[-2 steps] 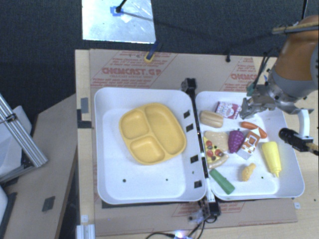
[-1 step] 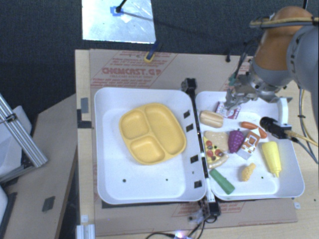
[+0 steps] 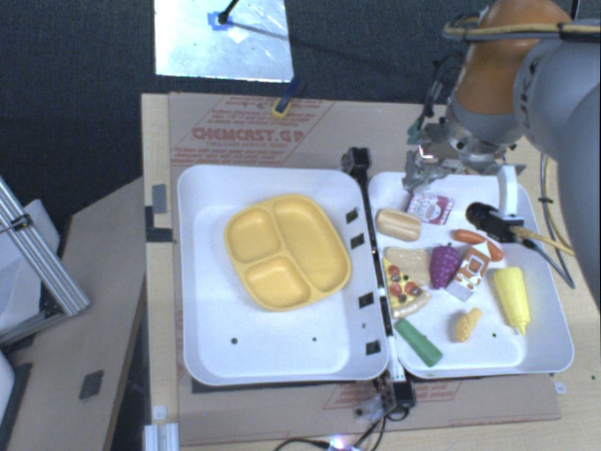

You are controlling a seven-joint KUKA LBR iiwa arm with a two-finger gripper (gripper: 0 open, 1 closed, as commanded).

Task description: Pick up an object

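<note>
Gripper [image 3: 424, 172] hangs over the toy-filled right bin [image 3: 554, 346], above a pink packet [image 3: 430, 206].

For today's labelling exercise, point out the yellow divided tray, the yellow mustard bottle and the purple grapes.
yellow divided tray [image 3: 286, 250], camera view, on the ridge where its three compartments meet.
yellow mustard bottle [image 3: 513, 294], camera view, middle of its body.
purple grapes [image 3: 444, 265], camera view, centre of the bunch.
</note>
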